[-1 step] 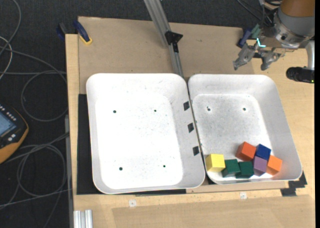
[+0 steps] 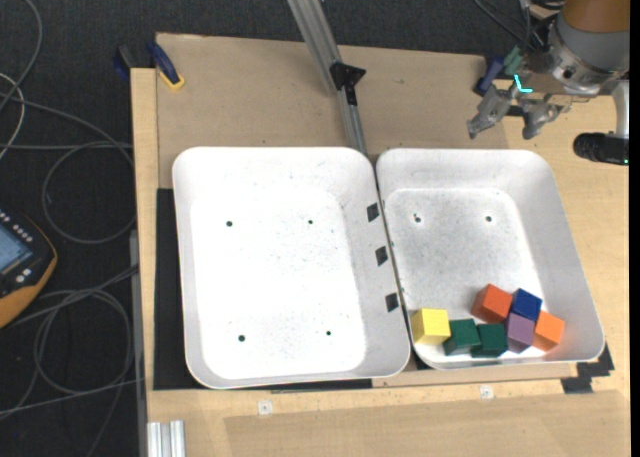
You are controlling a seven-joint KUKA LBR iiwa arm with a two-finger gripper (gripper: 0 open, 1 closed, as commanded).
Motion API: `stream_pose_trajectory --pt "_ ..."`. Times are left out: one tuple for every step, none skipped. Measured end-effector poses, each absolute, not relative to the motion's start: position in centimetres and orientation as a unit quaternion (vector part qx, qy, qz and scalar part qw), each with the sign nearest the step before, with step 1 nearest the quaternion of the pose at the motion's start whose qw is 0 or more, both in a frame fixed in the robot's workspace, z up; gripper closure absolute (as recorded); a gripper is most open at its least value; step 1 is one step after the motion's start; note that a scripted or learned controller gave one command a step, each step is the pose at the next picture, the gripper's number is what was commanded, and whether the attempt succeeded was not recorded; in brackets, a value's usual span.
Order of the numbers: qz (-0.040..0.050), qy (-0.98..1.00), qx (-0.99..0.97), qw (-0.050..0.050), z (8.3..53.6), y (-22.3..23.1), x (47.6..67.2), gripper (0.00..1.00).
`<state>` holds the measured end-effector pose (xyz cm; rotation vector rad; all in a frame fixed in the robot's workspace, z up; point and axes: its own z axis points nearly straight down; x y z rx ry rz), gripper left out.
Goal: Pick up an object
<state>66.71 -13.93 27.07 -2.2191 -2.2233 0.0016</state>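
A cluster of small coloured cubes lies in the near right corner of the shallow white right-hand bin (image 2: 540, 185). The yellow cube (image 2: 432, 324) sits at the left end, slightly apart from the others. Beside it are two dark green cubes (image 2: 475, 337), touching each other. An orange-red cube (image 2: 492, 301) is behind them, with a blue cube (image 2: 526, 303) next to it, a purple cube (image 2: 521, 327) just in front of the blue one, and an orange cube (image 2: 549, 328) at the right end against the bin wall. The shallow white left-hand bin (image 2: 190, 245) adjoins the right one on the pale wooden worktop (image 2: 250, 95). The grey two-finger hand (image 2: 508, 121) hangs above the worktop beyond the right bin's far rim, well apart from the cubes, its fingers spread and nothing between them.
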Motion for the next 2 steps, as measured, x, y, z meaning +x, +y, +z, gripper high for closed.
stream_pose_trajectory --pt "0.002 -0.707 -0.707 0.003 21.2 -13.4 66.0 0.0" --pt "0.0023 -0.707 -0.707 0.003 14.8 -13.3 65.8 0.0"
